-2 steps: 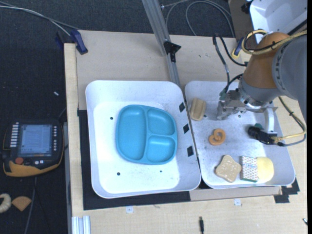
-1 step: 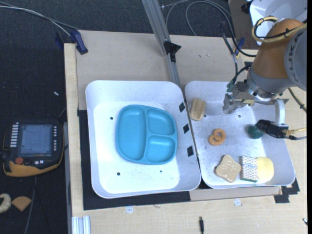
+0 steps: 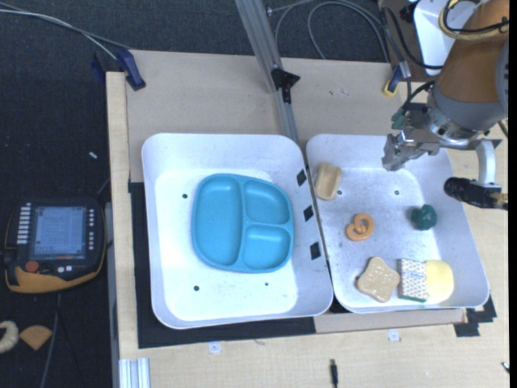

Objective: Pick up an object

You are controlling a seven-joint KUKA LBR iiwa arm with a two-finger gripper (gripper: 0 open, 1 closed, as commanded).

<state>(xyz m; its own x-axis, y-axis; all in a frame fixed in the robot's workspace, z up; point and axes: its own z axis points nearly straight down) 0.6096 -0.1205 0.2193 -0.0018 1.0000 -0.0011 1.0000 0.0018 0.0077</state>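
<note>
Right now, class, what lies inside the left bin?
A blue divided plate lies inside the left bin; its three compartments hold nothing. Whatever is under the plate is covered.

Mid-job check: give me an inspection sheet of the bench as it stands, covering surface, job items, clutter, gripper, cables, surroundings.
Surface: wooden bench with left white bin and right white bin.
Job's things: right bin holds tan block, orange ring, dark green ball, beige cracker-shaped piece, patterned sponge, pale yellow round piece.
Clutter: blue divided plate in left bin.
Grippers: gripper above right bin's far edge, carrying nothing.
Cables: grey cable behind bench.
Surroundings: teach pendant on floor.
</note>
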